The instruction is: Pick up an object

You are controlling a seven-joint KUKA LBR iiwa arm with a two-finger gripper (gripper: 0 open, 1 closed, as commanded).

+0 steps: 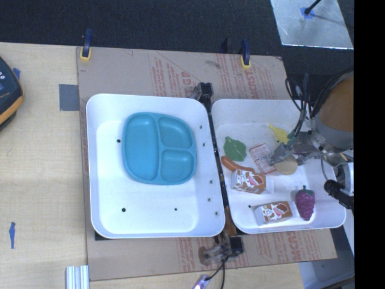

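The right white bin point(252, 116) holds several small items. Among them are a green leafy piece point(234, 148), an orange sausage point(229, 162), a pink-and-white packet point(260, 156) and a yellow piece point(278, 132). There is also a beige round item point(287, 167), a purple grape bunch point(305, 202) and two printed snack packets point(248, 181) point(272, 212). My gripper point(281, 155) is low in this bin, between the yellow piece and the beige item, just right of the pink-and-white packet. Nothing is visibly lifted.
The left white bin point(150, 212) carries a blue divided plate point(159, 148). Black clamps point(204, 91) sit at the seam between the bins. The grey arm with its orange band point(338, 110) and cables overhang the right bin's far right side.
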